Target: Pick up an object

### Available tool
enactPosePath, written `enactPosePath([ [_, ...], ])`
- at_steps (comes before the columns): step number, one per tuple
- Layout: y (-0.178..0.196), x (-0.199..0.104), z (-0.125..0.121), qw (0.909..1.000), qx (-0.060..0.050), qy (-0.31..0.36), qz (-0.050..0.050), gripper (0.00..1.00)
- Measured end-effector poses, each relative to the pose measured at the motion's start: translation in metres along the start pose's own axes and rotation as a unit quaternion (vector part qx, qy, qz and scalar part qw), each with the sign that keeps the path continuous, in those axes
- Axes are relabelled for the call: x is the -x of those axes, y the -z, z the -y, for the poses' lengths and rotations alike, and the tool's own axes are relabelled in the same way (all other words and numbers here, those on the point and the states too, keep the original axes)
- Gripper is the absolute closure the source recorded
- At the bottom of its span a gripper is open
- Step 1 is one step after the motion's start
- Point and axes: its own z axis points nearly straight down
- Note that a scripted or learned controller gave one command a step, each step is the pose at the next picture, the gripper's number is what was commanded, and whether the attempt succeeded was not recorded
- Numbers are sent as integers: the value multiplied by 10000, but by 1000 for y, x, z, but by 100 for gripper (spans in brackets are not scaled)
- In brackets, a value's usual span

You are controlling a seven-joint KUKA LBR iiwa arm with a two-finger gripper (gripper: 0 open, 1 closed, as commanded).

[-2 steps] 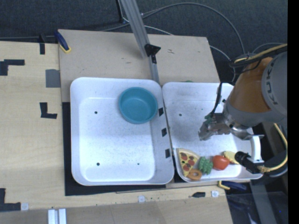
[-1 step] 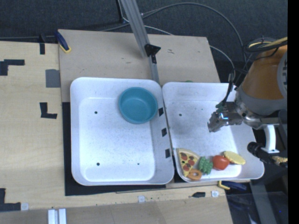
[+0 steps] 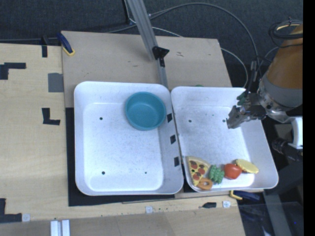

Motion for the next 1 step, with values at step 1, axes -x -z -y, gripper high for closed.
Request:
enactPosePath([
  [1,-4,-47,1,10000,-28,13,-5,100],
])
